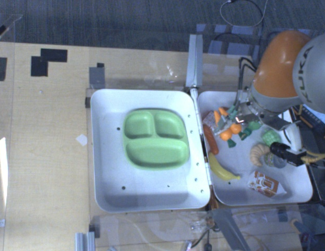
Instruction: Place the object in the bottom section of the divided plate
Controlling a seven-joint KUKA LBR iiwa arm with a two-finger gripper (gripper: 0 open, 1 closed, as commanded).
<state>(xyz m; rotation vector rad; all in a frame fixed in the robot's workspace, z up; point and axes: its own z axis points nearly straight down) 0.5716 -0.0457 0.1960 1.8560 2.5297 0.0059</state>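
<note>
Camera view: the grey arm with its orange band comes in from the upper right of the frame, and its gripper (241, 120) hangs over the right-hand white bin (303, 191), down among a cluster of small orange and teal toy pieces (231, 133). Whether the fingers are spread or closed, or which piece is the target, I cannot tell; nothing is plainly seen between them.

The likely trouble is the crowding: a closing grasp could catch two pieces together or nudge one aside and come up empty. Close by lie a reddish-brown sausage-shaped toy (210, 139), a yellow plastic banana (222, 170), a green rounded toy (270, 137), a beige ring-shaped piece (258, 153) and a small brown printed packet (265, 184).

The green divided plastic plate (154, 138) sits mid-frame in the left white bin (107, 187); its wide bottom section (156, 154) lies bare. The raised rims between the bins stand across the carrying path.
</note>
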